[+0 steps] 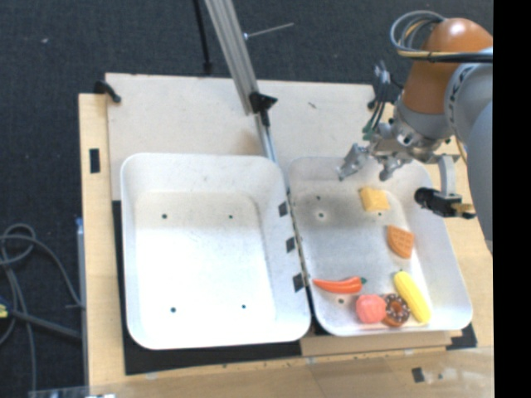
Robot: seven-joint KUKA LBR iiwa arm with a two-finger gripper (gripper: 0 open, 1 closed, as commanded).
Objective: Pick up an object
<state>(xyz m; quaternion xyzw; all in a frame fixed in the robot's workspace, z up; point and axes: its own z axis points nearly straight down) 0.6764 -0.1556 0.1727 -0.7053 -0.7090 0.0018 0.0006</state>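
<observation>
My gripper [367,167] hangs over the back edge of the right bin [332,239], its two fingers spread apart with nothing between them. Just in front of it, a little to the right, lies a yellow block [374,199]. Further toward the front sit an orange wedge [401,241], a yellow corn cob [411,296], a pink round piece [371,308], a dark chocolate doughnut [396,310] and a red chili pepper [338,285]. All of these rest on the bin floor, apart from the gripper.
The left bin [207,247] stands beside the right one, sharing a middle wall. A slanted metal pole [236,52] rises from behind the bins. Bare wooden bench [182,110] lies behind both bins.
</observation>
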